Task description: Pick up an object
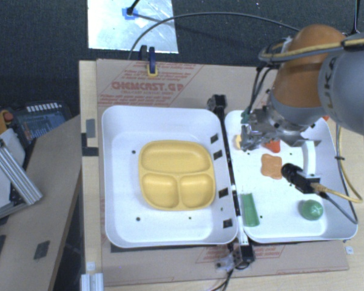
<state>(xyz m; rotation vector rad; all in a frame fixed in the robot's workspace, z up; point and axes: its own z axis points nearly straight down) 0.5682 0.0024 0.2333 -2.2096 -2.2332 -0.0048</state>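
Nearest, at five o'clock in the right white bin: round green ball, flat green block beside. Farther up, orange flat piece at centre. Beyond, gripper low at eleven o'clock; claw state impossible to tell. Best centred squarely over one piece before closing.

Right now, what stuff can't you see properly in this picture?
- The tool, camera view: it hangs low over the right bin, but its tip is small and blurry, so its grip can't be read.
- The red thing: partly hidden under the arm, so its shape is unclear.
- The small yellow thing: mostly covered by the tool.
- The arm: cut off by the right edge.
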